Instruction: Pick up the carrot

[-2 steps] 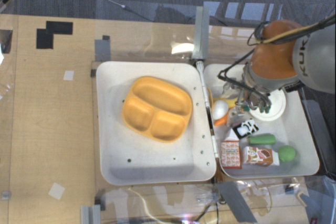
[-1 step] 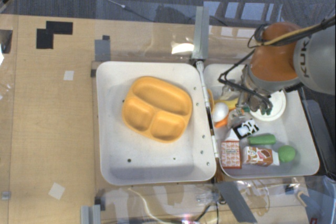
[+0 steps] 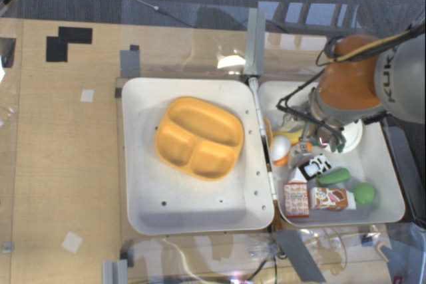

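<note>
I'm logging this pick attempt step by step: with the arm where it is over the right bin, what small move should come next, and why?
Probably a short shift toward the bin's left wall, then down. The gripper hangs over the middle of the right bin, while the carrot, an orange bit beside the white egg, lies apart from it against that wall. Nothing orange sits under the gripper.

Grey arm with black lettering, broad orange band, thin black cables looping off wrist
</note>
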Controlling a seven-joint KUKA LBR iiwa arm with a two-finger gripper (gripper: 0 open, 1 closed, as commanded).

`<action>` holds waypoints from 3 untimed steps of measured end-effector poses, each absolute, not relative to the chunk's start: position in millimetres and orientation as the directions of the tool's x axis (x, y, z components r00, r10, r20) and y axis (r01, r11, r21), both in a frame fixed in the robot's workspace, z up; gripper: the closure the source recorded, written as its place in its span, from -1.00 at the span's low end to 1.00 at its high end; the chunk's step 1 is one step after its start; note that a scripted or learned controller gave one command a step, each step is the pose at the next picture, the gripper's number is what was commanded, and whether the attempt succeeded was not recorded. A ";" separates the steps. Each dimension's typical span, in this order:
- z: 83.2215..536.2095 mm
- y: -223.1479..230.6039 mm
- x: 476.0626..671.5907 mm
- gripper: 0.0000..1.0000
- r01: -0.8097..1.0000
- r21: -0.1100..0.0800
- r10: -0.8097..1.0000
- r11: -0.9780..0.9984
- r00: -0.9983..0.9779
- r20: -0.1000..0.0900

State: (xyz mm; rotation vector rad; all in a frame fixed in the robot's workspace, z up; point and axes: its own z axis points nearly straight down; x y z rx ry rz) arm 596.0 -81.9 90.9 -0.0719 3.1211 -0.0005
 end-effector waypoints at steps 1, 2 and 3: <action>105.8 -81.1 600.6 1.00 -0.048 -0.003 -0.048 0.999 -0.998 -0.036; 188.3 -44.2 566.9 1.00 -0.389 -0.004 -0.389 0.921 -0.921 -0.013; 236.2 -132.0 548.8 1.00 -0.257 -0.006 -0.257 0.966 -0.966 -0.010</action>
